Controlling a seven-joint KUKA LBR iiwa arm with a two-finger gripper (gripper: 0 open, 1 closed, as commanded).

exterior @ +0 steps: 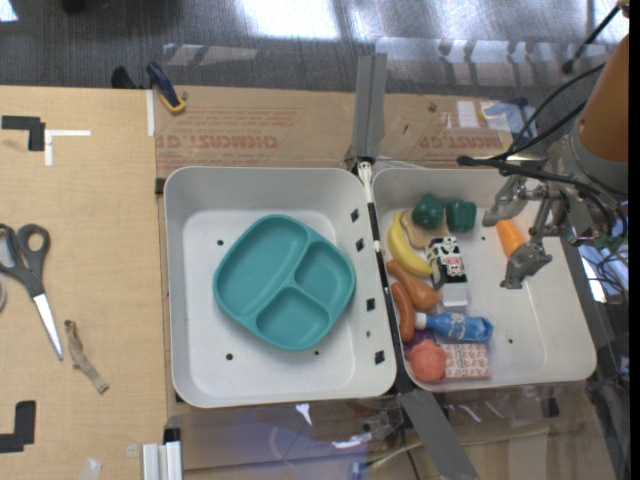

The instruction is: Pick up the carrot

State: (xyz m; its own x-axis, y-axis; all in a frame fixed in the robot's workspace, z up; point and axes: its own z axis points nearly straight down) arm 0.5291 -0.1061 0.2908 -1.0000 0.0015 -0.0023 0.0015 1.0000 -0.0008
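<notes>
A small orange carrot [510, 236] lies in the right bin [560, 348], near its far right side. My gripper [512, 235] hangs over it from the right, open, with one finger [498, 206] just beyond the carrot's far end and the other finger [526, 263] just past its near end. The carrot sits in the gap between them, and I cannot tell whether either finger touches it.
Left of the carrot are a banana [403, 250], two green vegetables [428, 211], a black-and-white carton [446, 256], sausages [410, 296], a water bottle [458, 327] and a red fruit [428, 361]. The left bin [190, 298] holds a teal divided plate [285, 281]. Scissors [32, 268] lie on the bench at left.
</notes>
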